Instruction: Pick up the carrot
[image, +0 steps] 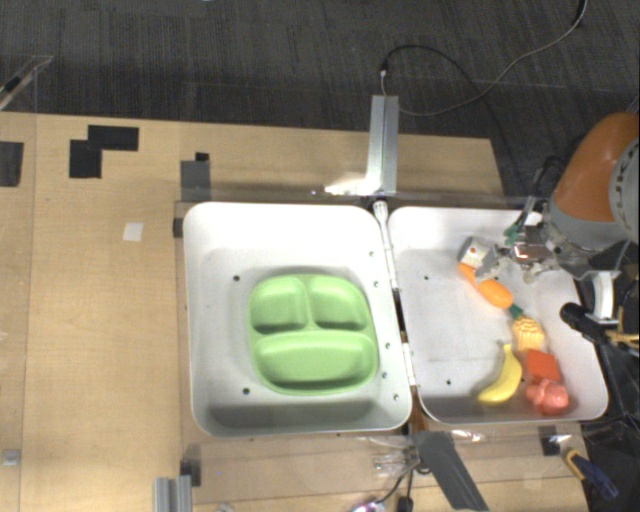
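Observation:
The carrot is a small orange piece lying slantwise in the upper middle of the right bin. My gripper comes in from the right and hovers over the carrot's upper left end, very close to it or touching it. The gripper's metal parts hide part of that end. The grey arm with its orange band stretches over the bin's top right corner.
Below the carrot lie a corn cob, a banana, a red block and a pink fruit, all near the right bin's lower right corner. The left bin holds a green divided plate.

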